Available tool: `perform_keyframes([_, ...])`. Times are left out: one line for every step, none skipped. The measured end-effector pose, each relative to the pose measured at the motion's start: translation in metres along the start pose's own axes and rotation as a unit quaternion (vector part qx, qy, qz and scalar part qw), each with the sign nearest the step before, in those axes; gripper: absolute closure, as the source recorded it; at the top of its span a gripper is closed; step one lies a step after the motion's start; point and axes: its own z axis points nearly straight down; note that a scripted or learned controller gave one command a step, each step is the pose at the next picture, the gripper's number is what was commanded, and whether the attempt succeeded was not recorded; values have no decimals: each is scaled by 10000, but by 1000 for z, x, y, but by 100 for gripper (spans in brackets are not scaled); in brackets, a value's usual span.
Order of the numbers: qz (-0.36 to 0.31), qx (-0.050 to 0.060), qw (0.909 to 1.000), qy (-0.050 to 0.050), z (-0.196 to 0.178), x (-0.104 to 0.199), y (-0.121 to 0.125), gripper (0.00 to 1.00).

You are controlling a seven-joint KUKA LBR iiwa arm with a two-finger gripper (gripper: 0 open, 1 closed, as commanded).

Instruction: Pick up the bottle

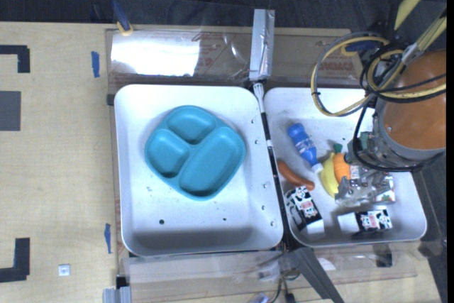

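The bottle (pixel 303 143) is small and blue with a white label, and it lies on its side in the upper left part of the right bin (pixel 411 230). My gripper (pixel 363 189) hangs low over the right half of that bin, to the right of the bottle and below it in the image, apart from it. The gripper's metal end sits just above a cow-patterned carton (pixel 372 220), beside a banana (pixel 329 179) and an orange piece (pixel 342 167). The arm's body hides the bin's right side.
An orange sausage (pixel 294 172) and a second cow-patterned carton (pixel 305 207) lie below the bottle near the bin's left wall. The left bin (pixel 135 223) holds a blue divided plate (pixel 195 150). Cables (pixel 340 81) loop over the right bin's far edge.
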Motion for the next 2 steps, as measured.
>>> perform_keyframes([-1554,14,9879,-5,-85,-39,4,100])
perform_keyframes([-1379,-6,9904,-1,-38,-26,3,100])
